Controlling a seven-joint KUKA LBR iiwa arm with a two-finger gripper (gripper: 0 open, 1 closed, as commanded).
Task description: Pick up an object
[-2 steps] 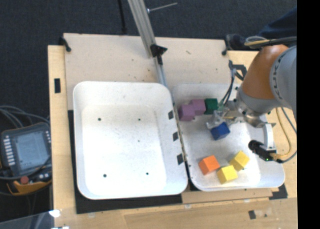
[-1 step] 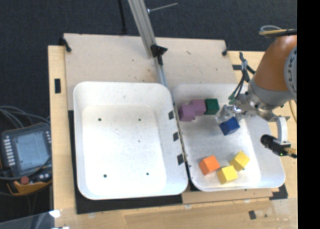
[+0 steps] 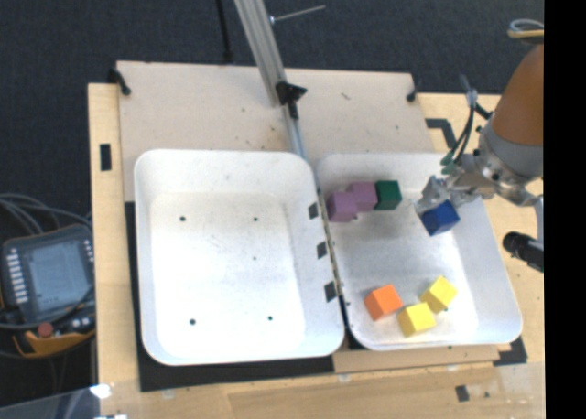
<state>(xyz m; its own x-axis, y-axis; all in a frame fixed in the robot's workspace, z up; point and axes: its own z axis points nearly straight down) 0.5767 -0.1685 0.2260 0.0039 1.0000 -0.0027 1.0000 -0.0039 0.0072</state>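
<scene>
Near edge of right bin (image 3: 494, 321): 2 yellow cubes (image 3: 428, 307), orange cube (image 3: 384, 301), matte, sharp-edged. Mid: blue cube (image 3: 439, 218) clamped betw fingers (image 3: 438, 199), tilted, above bin floor. Far side: purple blocks (image 3: 351, 201) touching green cube (image 3: 388, 194). Left bin (image 3: 229, 252) smooth white plastic w/ rounded corners.

Scene evenly, brightly lit from above. White bins (image 3: 229, 252) rendered near washed-out; mild glare seen along rims. Soft short shadows cast beside blocks (image 3: 417, 303). Overall sharpness low, edges slightly blurred. Dark floor (image 3: 110, 5) underexposed, grainy.
</scene>
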